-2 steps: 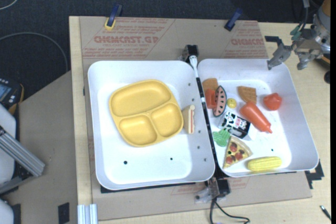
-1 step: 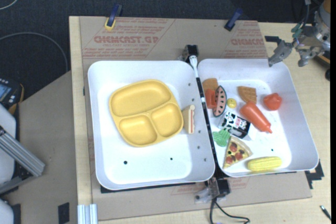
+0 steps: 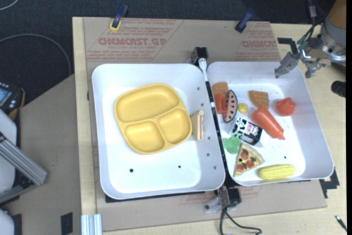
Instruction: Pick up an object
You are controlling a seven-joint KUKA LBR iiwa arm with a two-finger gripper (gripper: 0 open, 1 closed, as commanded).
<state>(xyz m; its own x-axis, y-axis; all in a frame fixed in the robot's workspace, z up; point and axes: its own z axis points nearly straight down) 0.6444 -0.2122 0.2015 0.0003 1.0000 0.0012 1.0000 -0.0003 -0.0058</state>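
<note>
We see the table point(image 3: 165, 36) carrying two white bins side by side. The left bin point(image 3: 110, 173) holds a yellow divided plate point(image 3: 152, 117) and, just at the plate's three o'clock, a small hot dog point(image 3: 200, 125). The right bin point(image 3: 313, 135) holds the toy food. From its centre, a carrot point(image 3: 268, 122) lies close by, a red tomato point(image 3: 285, 106) sits at two o'clock, a corn cob point(image 3: 276, 171) at six o'clock, a pizza slice point(image 3: 248, 159) at seven o'clock, a watermelon slice point(image 3: 230, 105) at ten o'clock, and a piece of toast point(image 3: 259, 98) at twelve o'clock. A black-and-white piece point(image 3: 246, 128) beside the carrot is too small for us to name.

The arm point(image 3: 336, 30) is cut off by the picture's right edge. Its tool point(image 3: 300, 63) hangs over the right bin's one o'clock corner, well apart from the food; its fingers look spread and nothing sits between them.
</note>
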